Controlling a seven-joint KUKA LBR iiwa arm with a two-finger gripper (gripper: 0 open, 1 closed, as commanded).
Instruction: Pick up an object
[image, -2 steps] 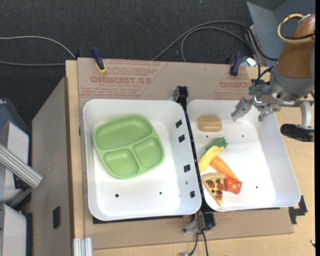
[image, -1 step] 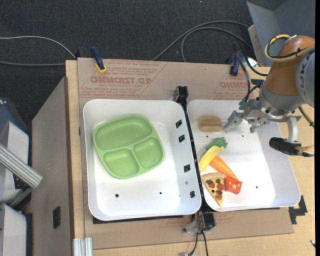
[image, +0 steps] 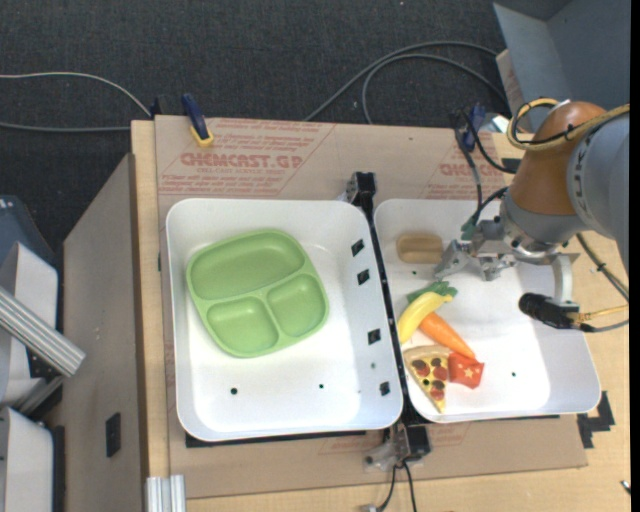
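Bread (image: 419, 247) is lying just beside the gripper (image: 470, 262) in the right bin (image: 560, 390), on the side away from the arm, looking light, soft and easy to pinch across its narrow width. Whether the tool is standing spread or closed I cannot tell; banana (image: 420, 312), carrot (image: 446, 336) and pizza slice (image: 432, 372) are sitting farther off toward the bin's front, all seeming like light stiff plastic

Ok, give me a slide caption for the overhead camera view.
KUKA arm's gripper hovers in the right bin near toy food; green divided plate sits in the left bin.
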